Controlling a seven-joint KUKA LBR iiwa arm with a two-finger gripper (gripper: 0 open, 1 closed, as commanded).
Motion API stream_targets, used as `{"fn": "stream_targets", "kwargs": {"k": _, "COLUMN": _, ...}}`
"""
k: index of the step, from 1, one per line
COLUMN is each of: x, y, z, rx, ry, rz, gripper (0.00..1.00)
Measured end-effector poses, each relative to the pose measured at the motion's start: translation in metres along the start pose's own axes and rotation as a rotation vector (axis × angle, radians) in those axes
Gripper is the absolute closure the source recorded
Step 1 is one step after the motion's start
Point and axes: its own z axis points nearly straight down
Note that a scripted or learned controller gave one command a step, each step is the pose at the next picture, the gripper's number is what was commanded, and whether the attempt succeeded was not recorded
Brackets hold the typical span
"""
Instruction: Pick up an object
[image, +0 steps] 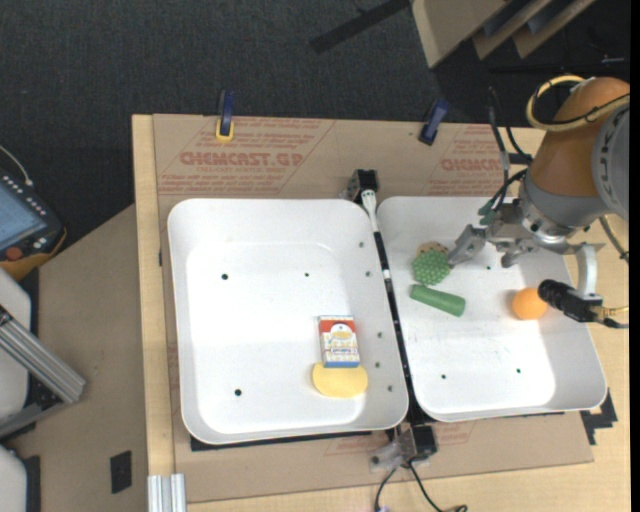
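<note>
Nearest to the camera, in the left bin (200, 300), the yellow disc (339, 381) lies flat and touches the small printed box (338, 341). The disc looks thin, so it is hard to pinch; the box looks light and stiff, best taken across its narrow sides. In the right bin (560, 385), the green cylinder (437, 299) seems light but may roll, so I would close across its middle. The orange ball (528, 304) looks smooth and slippery. The round green bumpy piece (432, 266) may be soft. My gripper (484, 247) hangs just beside that piece, fingers spread apart, holding nothing.
</note>
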Motion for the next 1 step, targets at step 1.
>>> {"fn": "stream_targets", "kwargs": {"k": 1, "x": -0.0008, "y": 0.0037, "z": -0.0153, "rx": -0.012, "ry": -0.004, "rz": -0.001, "gripper": 1.00}}
